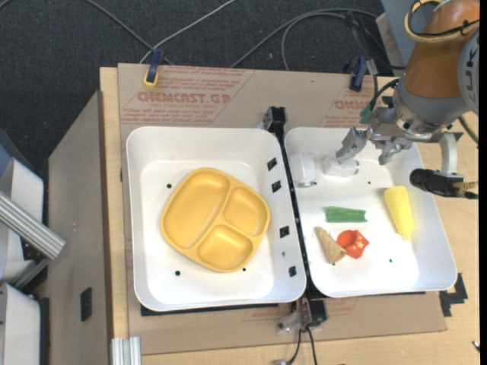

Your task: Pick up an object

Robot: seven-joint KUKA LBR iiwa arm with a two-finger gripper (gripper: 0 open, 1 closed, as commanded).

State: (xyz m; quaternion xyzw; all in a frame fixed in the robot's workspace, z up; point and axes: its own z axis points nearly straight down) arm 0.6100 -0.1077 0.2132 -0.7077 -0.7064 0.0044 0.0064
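Nearest the lens, the front rim of the left bin (221,304) is seen, holding a yellow divided plate (216,219) laid flat. Beside it, the right bin (434,276) holds the candidate objects: a green strip (346,215) near the middle, a red piece (353,242) touching a tan wedge (329,245) toward the front, a yellow corn-like item (399,211) at the right side, and a white object (305,169) near the back left. Both bins are carried on the counter (228,90). Arm (440,52) is placed over the rear of the right bin; hand (373,147) is held with fingers spread apart, nothing between them. Step judged: approach, nothing yet grasped. Next move is judged to call for alignment over one object, descent, then closure
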